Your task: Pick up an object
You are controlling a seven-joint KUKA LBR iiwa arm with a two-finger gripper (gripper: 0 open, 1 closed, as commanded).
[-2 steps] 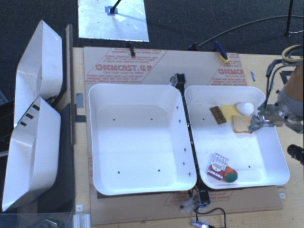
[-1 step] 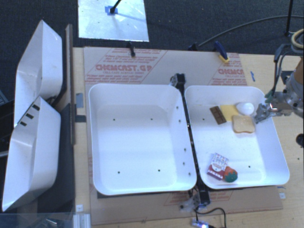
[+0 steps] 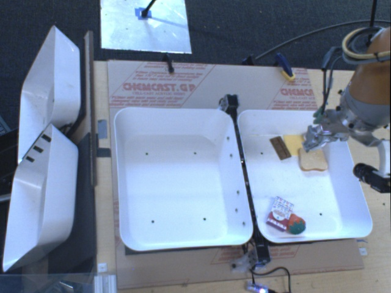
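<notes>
Overhead, the gripper (image 3: 314,140) of the grey arm (image 3: 366,96) hangs low in the right bin (image 3: 357,191), directly above a toast-shaped slice (image 3: 313,161) and touching or nearly touching a yellow piece (image 3: 293,143); whether its jaws are apart or together cannot be told from this angle. Just left of the yellow piece lies a brown bar (image 3: 280,148), while well toward the right bin's near rim a red-and-white packet (image 3: 280,213) rests against a red ball with a green patch (image 3: 296,224). Beside the right bin, on its left, sits the left bin (image 3: 177,224).
</notes>
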